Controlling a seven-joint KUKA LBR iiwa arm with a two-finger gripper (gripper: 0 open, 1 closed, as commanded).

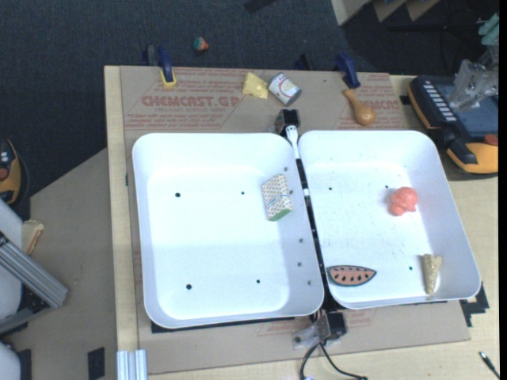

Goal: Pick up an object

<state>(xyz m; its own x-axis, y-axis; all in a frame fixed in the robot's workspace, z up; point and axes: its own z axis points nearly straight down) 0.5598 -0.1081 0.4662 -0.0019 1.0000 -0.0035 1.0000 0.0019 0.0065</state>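
Four small things lay in the two bins. In the left bin a pale block with a fine green and tan pattern sat close to the right wall, in the far half, tilted a little. The rest of that bin's floor was bare white, so there was wide room to the block's left and toward the near side, but little on the wall side.

In the right bin a pink lump, rounded and knobbly, sat toward the right, with free floor on all sides. A melon slice, red with dark seeds and a thin dark rind, lay flat near the near-left corner, close to the front rim. A beige stick, short and tapered, lay near the near-right corner, just beside the right wall and hemmed in there. The middle and far part of this bin were open.

The two bins touched along their shared wall, where a black strip ran.

Behind the bins, on the brown board, lay a yellow wedge, a small box just beside it, and an orange-brown pear shape; two blue clamps gripped the far edge.

Whether the claw was released or clenched could not be told.
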